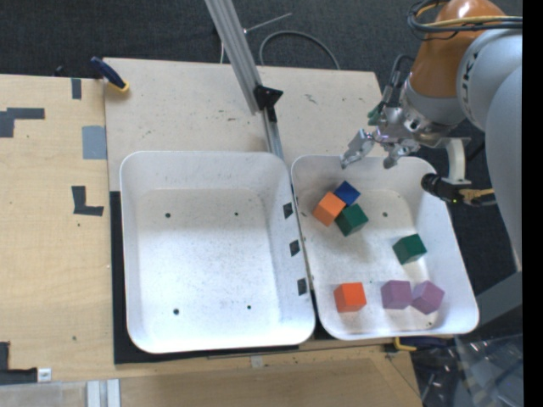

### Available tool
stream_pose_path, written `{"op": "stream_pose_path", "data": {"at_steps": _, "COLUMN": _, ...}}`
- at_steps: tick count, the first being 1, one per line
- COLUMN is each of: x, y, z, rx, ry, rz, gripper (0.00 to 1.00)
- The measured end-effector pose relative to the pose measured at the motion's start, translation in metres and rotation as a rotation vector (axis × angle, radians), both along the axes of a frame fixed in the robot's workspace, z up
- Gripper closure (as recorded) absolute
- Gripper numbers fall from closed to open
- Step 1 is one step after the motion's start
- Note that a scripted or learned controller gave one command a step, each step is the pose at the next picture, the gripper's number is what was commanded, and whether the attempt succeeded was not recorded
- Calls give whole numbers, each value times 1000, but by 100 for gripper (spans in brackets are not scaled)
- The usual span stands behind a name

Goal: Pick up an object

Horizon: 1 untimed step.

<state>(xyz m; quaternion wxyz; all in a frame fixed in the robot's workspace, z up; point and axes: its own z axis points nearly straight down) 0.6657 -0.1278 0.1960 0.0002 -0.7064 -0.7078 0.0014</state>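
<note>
The right bin [441,253] holds several blocks. A blue block [347,193], an orange block [328,208] and a dark green block [352,219] cluster near its back left. A second green block [410,248] lies toward the right wall. Along the front sit another orange block [349,296] and two purple blocks [396,294] [428,297]. My gripper [372,153] hangs over the bin's back rim, above and slightly right of the blue block, fingers spread open with nothing between them.
The left bin [136,227] sits beside the right one. A slanted metal post [242,49] runs down to the gap between the bins. Cables loop behind the bins, and a blue and yellow tool [110,73] lies at the back left.
</note>
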Motion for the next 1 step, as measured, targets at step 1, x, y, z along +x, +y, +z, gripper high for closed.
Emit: {"op": "stream_pose_path", "data": {"at_steps": 1, "x": -64, "y": -10, "z": -81, "rx": 3, "ry": -7, "rz": -5, "gripper": 0}}
